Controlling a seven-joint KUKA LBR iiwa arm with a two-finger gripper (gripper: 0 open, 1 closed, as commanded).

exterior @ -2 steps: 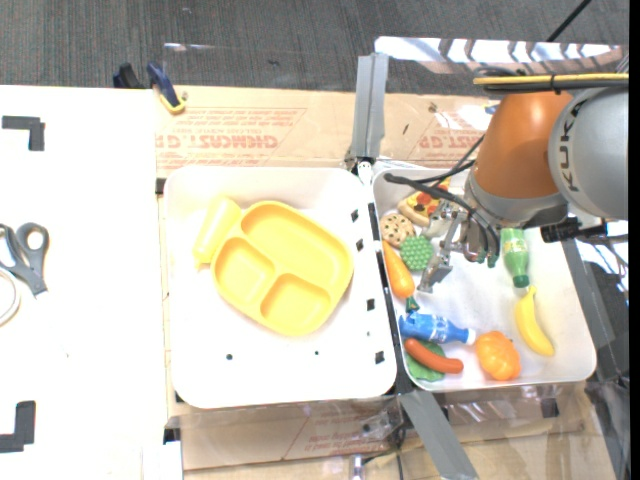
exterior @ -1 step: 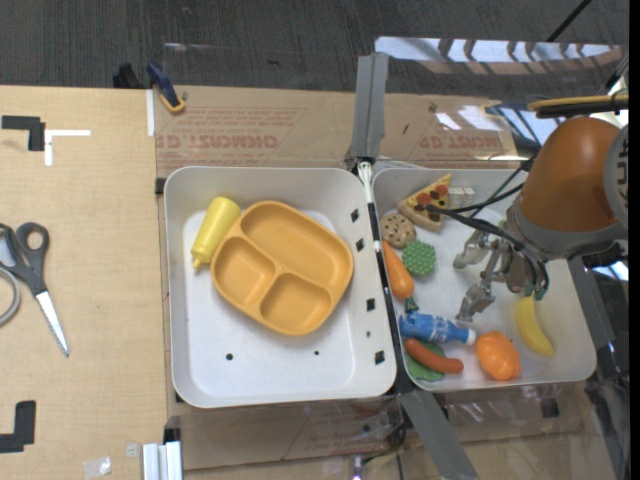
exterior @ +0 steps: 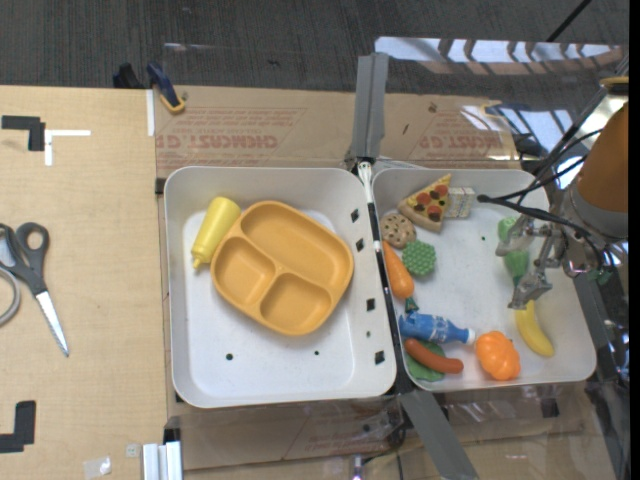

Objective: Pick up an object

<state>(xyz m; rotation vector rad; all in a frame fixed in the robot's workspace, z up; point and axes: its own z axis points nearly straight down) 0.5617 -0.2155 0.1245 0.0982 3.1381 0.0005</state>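
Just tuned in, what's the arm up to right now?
The gripper is down inside the right bin, next to a green toy and just above the banana. Nothing is visibly held between its jaws. The left bin holds the yellow divided plate and a yellow bottle.

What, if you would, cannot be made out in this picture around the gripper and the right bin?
- Gripper: small and blurred in the camera view, so its finger state and any contact with the green toy cannot be told.
- Green toy: partly behind the gripper; its kind is unclear.
- Arm: cut off by the right edge.
- Scissors: handles cut off by the left edge.
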